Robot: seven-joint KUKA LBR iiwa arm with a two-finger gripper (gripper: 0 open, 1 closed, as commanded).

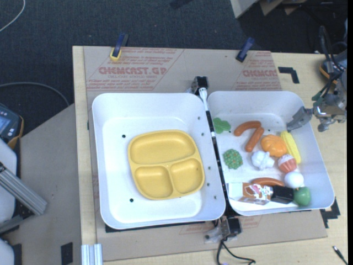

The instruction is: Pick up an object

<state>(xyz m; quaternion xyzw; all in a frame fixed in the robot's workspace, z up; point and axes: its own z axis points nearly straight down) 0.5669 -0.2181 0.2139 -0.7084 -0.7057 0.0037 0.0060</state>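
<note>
Nearest the camera, along the front edge of my right bin [322,164], a small printed packet [257,191] lies against a black block [282,195], with a green ball [302,196] at the corner and a white egg [294,179] just behind. A sausage [266,181] rests across the top of that group. These pieces touch one another, so if I close my tool there I could catch two at once or only an edge, and the piece would slip free.

In the middle of the bin sit a green broccoli piece [232,159], a white garlic-like lump [260,159], a cupcake [287,162], an orange piece [273,144] and a yellow corn cob [291,146], again crowded. Two more sausages [250,133] and a green leaf [222,125] lie farther back, with more room around them.

The left bin [107,148] holds a yellow divided tray [164,163].

My tool [300,118] hovers at the far right rim of the right bin, holding nothing. I cannot tell how wide it stands. Coming down so near the wall, it could strike the rim.
</note>
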